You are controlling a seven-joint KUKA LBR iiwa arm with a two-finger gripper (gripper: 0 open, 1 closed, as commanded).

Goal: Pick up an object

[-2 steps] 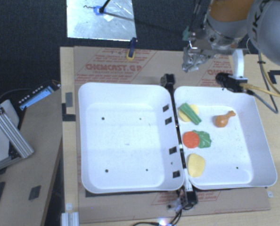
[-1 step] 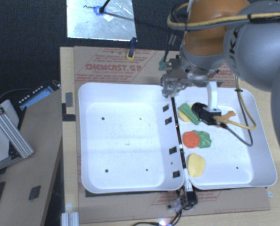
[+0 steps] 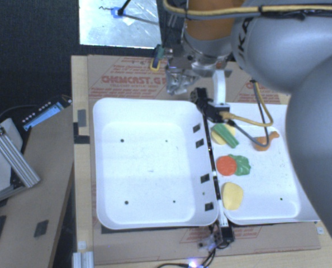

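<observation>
The hand (image 3: 180,82), whose grip I cannot tell, hovers over the far rim between bins, while the corn piece (image 3: 224,135) lies nearer the camera and rightward in the right bin (image 3: 278,177).

I see a brown cardboard sheet (image 3: 127,78) with red print covering the bench. At eleven o'clock a bright silvery panel (image 3: 118,13) lies on the dark floor. At nine o'clock stands a metal rail (image 3: 9,155).
</observation>
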